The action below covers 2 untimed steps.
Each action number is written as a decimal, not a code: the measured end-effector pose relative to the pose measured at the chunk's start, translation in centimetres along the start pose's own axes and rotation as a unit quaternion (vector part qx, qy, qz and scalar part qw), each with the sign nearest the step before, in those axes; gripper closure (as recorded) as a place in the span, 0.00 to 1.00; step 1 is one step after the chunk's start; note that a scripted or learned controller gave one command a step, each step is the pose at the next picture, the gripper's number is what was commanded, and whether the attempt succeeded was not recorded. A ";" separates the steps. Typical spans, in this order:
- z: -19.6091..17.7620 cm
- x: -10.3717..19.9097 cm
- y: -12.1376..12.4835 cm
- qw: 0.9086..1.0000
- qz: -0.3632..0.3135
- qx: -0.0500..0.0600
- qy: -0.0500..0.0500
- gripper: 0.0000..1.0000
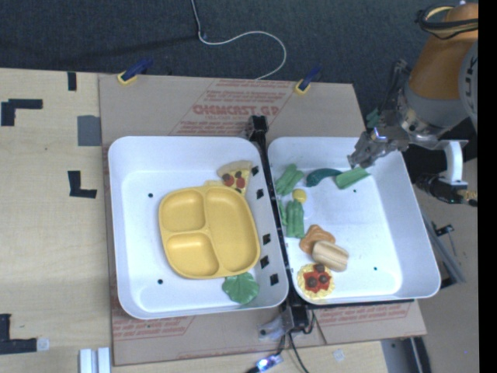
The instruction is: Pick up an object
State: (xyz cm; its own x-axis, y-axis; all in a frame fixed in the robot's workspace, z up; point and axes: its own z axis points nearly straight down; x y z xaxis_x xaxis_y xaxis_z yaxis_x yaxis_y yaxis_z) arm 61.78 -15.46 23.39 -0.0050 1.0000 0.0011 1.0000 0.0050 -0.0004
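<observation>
Cardboard sheet (233,109) under both white bins (128,208), dark carpet (93,14) behind.

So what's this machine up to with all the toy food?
A robot arm reaches in from the right over the right bin. Its gripper sits at the bin's top edge, right by a green toy piece; whether it actually has hold of it is hard to tell. More toy food lies in that bin, including a hot dog and a small pizza. The left bin holds a yellow divided plate.
</observation>
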 end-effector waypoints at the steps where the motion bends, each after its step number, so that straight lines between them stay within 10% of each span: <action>1: -0.7 5.6 -1.1 1.000 -0.001 0.000 0.000 1.00; 2: -1.0 10.9 -1.9 1.000 0.000 0.001 0.000 1.00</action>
State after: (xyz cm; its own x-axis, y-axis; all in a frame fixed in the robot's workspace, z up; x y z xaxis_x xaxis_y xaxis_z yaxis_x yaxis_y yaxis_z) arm 59.86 -4.55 24.45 -0.0058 1.0000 0.0013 1.0000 0.0058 -0.0023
